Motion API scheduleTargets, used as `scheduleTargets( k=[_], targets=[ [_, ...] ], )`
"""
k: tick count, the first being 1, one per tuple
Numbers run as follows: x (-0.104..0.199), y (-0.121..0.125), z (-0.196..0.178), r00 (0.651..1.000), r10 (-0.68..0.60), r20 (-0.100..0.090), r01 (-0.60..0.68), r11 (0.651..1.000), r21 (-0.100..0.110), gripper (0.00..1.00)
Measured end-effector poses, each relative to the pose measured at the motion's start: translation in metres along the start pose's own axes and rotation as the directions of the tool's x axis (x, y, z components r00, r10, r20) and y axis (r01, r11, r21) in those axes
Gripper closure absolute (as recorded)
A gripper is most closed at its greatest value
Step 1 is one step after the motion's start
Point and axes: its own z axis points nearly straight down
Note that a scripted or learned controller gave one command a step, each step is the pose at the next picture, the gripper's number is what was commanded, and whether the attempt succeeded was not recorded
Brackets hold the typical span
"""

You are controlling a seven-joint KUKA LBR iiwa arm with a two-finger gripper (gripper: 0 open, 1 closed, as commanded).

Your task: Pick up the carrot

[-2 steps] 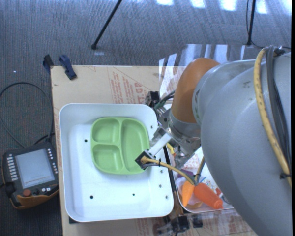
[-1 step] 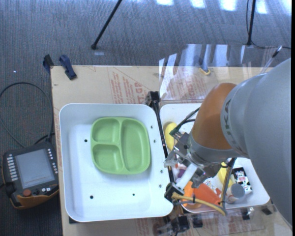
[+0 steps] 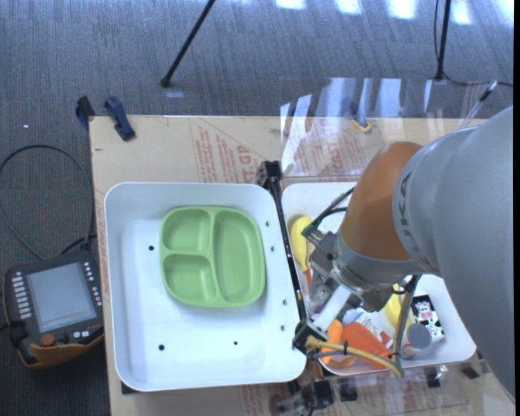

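Two shallow white bins side by side on the bench (image 3: pixel 182 146). In the left bin (image 3: pixel 130 319), a green divided plate (image 3: pixel 213 256): lies flat, a little toward the far edge, three compartments facing up, apart from every wall.

Right bin (image 3: pixel 455 341): largely covered by the grey arm (image 3: pixel 468 198) and its orange band (image 3: pixel 377 206), reaching in from the right. Gripper (image 3: pixel 340 317): hangs low over that bin's near left corner, close to the wall next to the left bin. Cannot tell whether open or closed.

Carrot (image 3: pixel 364 341): orange, at the near edge of the right bin, just beside the gripper and partly hidden by it. Appears to lie on the bin floor. Cannot tell whether touching the gripper.

Also in the right bin:
- A yellow thing (image 3: pixel 301 232) against the left wall toward the far side, partly hidden by the arm.
- Another yellow piece (image 3: pixel 393 302) nearer the middle.
- A white card with black marks (image 3: pixel 425 312) and a grey cylinder (image 3: pixel 415 339) toward the near right corner, just beside each other.

At the bench's far left corner, a blue clamp (image 3: pixel 117 118). On the floor, off the bench's left edge, a pendant with a screen (image 3: pixel 56 300).
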Motion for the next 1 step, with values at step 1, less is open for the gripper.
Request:
scheduleTargets(
  k=[1],
  targets=[
    [-0.0012, 0.0006, -0.0079, 1.0, 0.002, 0.005, -0.002, 1.0, 0.008, 1.0]
  ],
)
